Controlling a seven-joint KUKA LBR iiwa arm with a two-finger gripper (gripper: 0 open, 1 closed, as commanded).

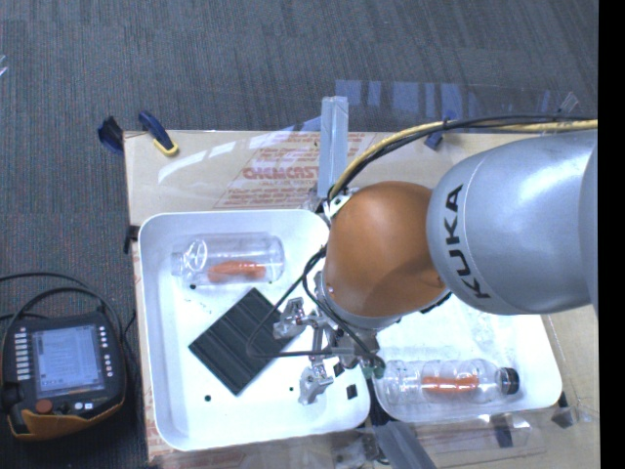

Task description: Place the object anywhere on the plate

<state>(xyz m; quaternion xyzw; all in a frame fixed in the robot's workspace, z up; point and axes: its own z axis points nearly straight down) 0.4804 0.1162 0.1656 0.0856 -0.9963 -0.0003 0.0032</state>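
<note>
Dark grey carpet (195,47); pale wooden bench (205,169); flat black rectangular plate (239,340) in left white bin (156,262); two-finger gripper (305,352) spread above, holding nothing.

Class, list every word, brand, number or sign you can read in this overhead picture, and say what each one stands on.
"KUKA": black letters on the grey arm, reading along its side.
Red print on the board behind the bins: too faded to read.
Screen of the handheld control pendant on the floor: too small and blurred to read.
</note>
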